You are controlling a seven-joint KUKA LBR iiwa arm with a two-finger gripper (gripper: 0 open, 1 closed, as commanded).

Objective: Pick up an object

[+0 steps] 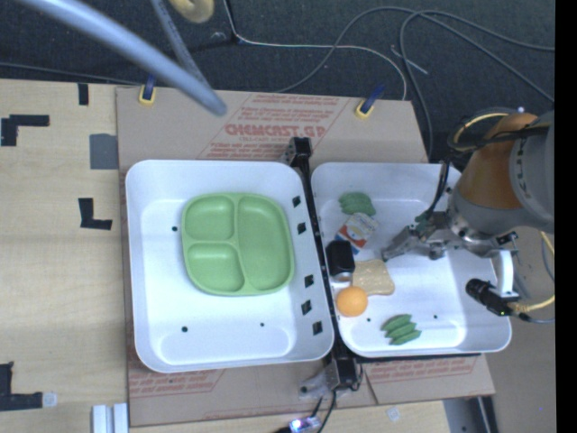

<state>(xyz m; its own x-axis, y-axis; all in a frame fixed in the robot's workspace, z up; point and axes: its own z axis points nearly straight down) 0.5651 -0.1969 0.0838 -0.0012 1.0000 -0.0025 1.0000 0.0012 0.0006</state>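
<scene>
Grey pole (108, 34) crosses the upper left. Gripper (397, 248), fingers' state unclear, hangs right of centre above toast (374, 278), orange (352, 302) and green tray (239, 244).

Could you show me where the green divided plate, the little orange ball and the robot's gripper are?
green divided plate (240, 244): camera view, on the ridge between its compartments, in the left bin.
orange ball (352, 302): camera view, on its middle, in the right bin.
gripper (393, 251): camera view, at its fingertips, over the right bin.
</scene>
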